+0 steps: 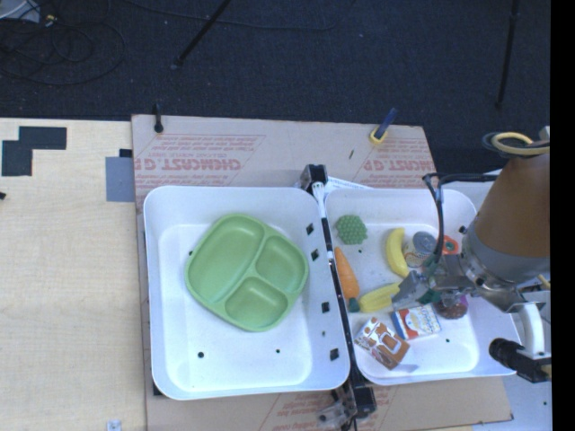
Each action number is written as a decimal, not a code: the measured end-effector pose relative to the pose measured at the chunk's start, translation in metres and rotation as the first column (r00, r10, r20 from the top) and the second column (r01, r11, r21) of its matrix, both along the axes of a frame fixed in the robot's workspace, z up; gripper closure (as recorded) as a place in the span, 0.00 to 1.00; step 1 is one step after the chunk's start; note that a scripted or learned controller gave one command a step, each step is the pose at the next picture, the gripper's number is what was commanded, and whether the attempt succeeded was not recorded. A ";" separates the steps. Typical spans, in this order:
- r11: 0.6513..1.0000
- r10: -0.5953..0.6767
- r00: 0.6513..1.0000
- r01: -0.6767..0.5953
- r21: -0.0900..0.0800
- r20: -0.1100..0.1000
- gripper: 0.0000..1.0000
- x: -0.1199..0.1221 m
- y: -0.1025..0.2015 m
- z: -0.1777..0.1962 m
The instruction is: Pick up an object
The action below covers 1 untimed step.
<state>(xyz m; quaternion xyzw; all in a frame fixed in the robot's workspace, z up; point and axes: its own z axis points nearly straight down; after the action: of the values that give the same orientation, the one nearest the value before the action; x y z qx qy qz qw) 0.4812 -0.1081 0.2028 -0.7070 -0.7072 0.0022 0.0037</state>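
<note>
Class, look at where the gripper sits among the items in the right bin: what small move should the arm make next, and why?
Probably a short descent. The gripper hangs low in the right bin, between the yellow piece and the small carton, and nothing shows between its fingers. Settling onto one of them seems the way to a grasp.

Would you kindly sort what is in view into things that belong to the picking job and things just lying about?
Job: gripper low in the right bin; within that bin, the banana, carrot, green ball, small cartons.

Lying about: green divided plate in the left bin; cardboard sheet; floor cables.
</note>
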 end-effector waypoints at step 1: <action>1.000 -0.002 1.000 0.002 0.000 0.002 0.00 0.063 0.000 -0.104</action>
<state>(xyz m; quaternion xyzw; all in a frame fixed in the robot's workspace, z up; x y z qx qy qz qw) 0.5443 -0.1078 0.0992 -0.7077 -0.7065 0.0018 0.0030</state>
